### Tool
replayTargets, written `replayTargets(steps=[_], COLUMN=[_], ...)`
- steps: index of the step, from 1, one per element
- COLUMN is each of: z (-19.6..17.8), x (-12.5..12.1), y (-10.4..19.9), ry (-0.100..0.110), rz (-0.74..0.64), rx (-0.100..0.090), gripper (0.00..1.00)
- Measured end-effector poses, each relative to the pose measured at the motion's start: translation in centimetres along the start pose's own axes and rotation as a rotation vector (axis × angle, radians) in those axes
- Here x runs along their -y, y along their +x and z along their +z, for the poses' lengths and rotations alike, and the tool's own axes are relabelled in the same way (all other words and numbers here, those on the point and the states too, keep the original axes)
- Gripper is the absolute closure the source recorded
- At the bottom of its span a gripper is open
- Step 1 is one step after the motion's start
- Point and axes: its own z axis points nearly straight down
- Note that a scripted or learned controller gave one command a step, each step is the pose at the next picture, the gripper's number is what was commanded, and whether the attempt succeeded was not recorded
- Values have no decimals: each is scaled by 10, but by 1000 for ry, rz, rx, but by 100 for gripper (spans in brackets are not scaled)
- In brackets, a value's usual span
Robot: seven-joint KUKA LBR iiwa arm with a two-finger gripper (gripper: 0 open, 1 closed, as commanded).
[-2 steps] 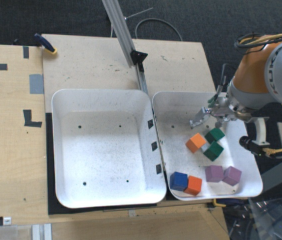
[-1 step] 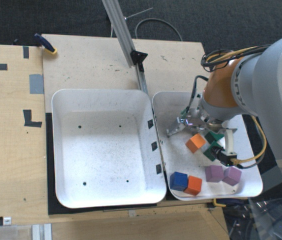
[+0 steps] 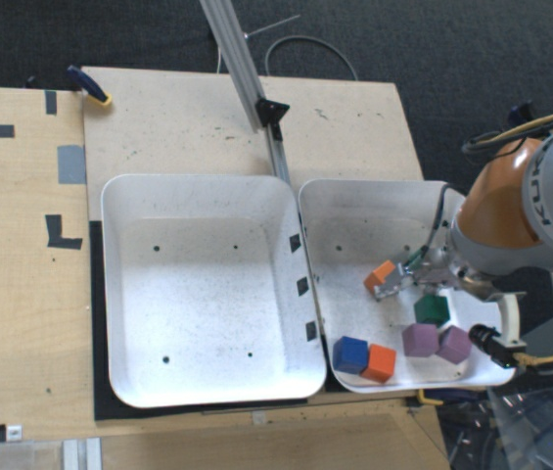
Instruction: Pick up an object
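Your tool (image 3: 391,286) sat in the right bin (image 3: 354,199), clenched on the small orange block (image 3: 382,274), which looked pinched near its edge, so you needed a slow, straight lift. That bin also held green (image 3: 434,310), purple (image 3: 420,340), blue (image 3: 351,353) and orange (image 3: 381,362) blocks.

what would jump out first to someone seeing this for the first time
The cluster of bright blocks in the right bin: a blue block and orange block at its near edge, two purple blocks and a green block beside them. The gripper sits at another small orange block. The left bin looks bare.
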Motion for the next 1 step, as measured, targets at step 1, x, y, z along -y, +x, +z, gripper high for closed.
replayTargets(steps=[1], z=[12], x=[25], y=[7], ry=[-2], rz=[-7], rx=[-2], gripper=[0])
